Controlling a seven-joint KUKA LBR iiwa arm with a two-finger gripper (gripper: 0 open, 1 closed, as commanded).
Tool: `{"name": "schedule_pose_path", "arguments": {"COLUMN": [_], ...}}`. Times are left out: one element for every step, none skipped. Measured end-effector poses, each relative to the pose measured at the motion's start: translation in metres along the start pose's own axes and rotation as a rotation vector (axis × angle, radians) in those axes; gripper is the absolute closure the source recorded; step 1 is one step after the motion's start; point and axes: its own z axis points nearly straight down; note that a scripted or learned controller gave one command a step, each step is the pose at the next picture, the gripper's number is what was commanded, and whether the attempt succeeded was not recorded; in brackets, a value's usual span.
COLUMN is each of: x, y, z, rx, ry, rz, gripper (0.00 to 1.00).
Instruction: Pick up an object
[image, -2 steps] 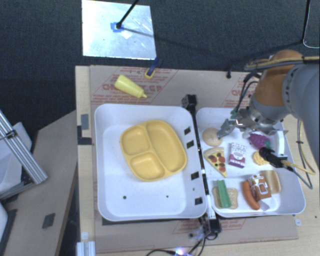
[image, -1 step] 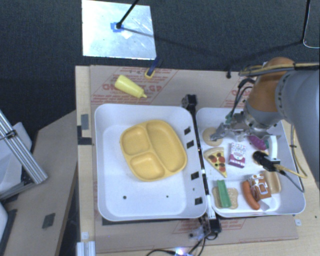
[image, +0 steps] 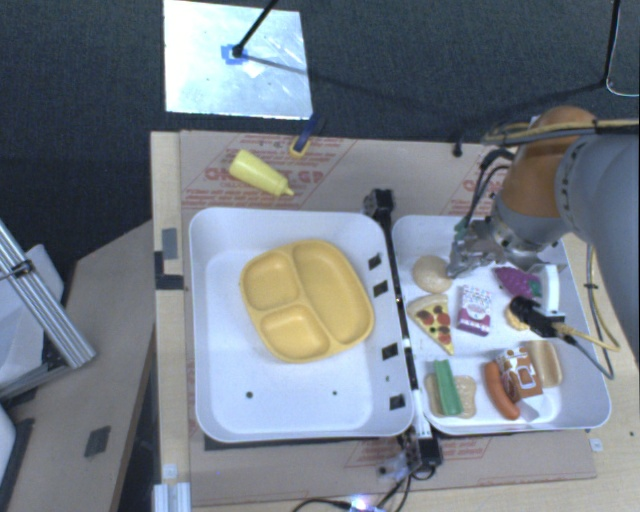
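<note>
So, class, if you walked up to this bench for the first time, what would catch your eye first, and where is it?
Probably the yellow divided tray, lying alone in the left bin. Next, the right bin, crowded with toy food such as a pizza slice, with the gripper lowered at its far end. A yellow bottle lies behind the bins.

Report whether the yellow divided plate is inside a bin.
Inside: the yellow divided plate lies flat in the left bin, white floor showing all around it.

A robotics lab is suggested: two white bins are set on a cardboard-covered table, toy food is laid out, cables are trailed, and aluminium framing is seen over dark carpet.
</note>
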Motion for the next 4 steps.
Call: {"name": "schedule_pose_path", "arguments": {"x": [0.004, -0.006, -0.006, 0.05], "y": [-0.001, 0.0, 0.001, -0.009], "z": [-0.045, -0.103, -0.124, -0.132], "rx": [0.005, 0.003, 0.006, 0.009], "ry": [-0.004, -0.005, -0.003, -0.001], "rz": [0.0, 0.004, 0.001, -0.004], "gripper": [1.0, 1.0, 1.0, 1.0]}}
